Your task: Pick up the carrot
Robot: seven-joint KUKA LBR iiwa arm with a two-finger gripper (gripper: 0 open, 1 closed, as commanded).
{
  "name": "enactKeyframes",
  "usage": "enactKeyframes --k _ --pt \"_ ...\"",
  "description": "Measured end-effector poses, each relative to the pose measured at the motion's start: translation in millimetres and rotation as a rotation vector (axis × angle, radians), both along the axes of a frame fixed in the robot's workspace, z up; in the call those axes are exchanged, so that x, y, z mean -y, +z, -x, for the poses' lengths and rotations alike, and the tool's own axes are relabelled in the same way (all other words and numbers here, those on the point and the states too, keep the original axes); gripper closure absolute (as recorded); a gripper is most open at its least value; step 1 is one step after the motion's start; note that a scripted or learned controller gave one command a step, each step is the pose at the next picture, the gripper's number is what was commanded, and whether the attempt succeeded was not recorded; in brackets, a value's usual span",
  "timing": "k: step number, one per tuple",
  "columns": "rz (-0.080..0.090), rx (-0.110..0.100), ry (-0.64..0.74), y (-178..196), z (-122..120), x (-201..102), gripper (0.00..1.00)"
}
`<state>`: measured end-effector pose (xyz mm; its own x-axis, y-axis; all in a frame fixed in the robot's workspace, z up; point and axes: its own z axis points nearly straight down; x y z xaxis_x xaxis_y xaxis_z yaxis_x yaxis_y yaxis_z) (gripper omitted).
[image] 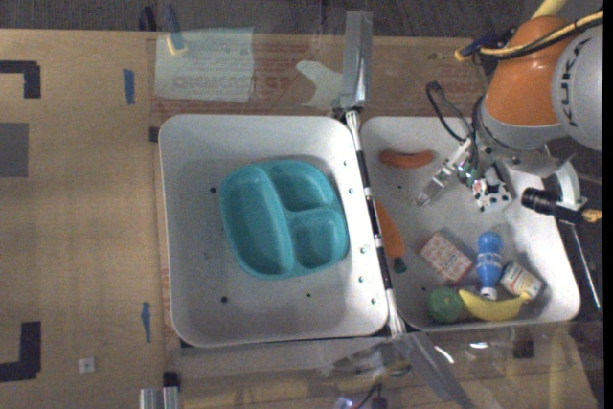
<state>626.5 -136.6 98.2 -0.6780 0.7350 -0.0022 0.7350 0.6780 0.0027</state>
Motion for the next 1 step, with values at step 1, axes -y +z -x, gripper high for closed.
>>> enactKeyframes --k 1 --pt "0.003 0.003 -0.027 70.5 61.9 85.6 0.00"
